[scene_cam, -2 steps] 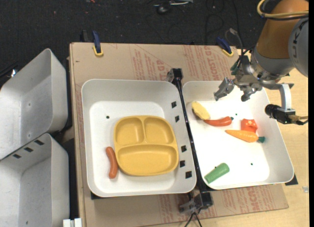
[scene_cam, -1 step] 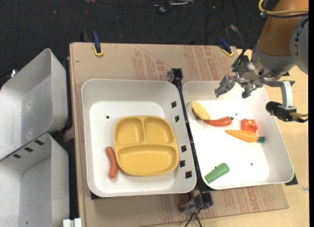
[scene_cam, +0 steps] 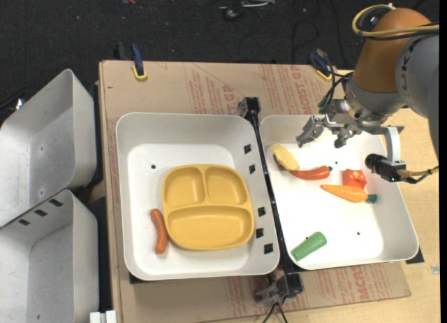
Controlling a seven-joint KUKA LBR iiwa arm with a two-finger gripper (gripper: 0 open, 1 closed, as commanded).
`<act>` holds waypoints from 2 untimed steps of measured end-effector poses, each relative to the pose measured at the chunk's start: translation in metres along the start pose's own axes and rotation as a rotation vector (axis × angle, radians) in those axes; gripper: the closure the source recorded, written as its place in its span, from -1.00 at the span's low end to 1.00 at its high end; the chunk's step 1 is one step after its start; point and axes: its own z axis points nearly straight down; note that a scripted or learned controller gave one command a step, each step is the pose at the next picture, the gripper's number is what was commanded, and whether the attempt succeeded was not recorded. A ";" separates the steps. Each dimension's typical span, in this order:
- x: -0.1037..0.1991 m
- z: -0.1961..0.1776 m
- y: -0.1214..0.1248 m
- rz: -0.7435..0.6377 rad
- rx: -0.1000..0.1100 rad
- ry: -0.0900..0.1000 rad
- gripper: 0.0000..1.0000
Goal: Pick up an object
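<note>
Now the gripper (scene_cam: 325, 133) hovers with fingers spread open, holding nothing, above the right bin (scene_cam: 391, 241) near the yellow piece (scene_cam: 285, 156).

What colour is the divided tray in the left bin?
Yellow; the divided tray shows plainly in the camera view.

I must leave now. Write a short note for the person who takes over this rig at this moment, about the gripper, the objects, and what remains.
Gripper: open, holding nothing, above the far part of the right bin.
Right bin: yellow piece touching a red chili; carrot; small red item; green cucumber near the front.
Left bin: yellow divided tray, sausage beside it.
Done: nothing picked.
Left: descend, close on one object, lift. The yellow piece looks nearest.
</note>
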 end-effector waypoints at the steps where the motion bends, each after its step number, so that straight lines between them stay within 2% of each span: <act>1: 0.009 0.055 -0.007 0.001 0.001 0.001 -1.00; 2: 0.009 0.079 -0.003 0.003 -0.012 0.001 -1.00</act>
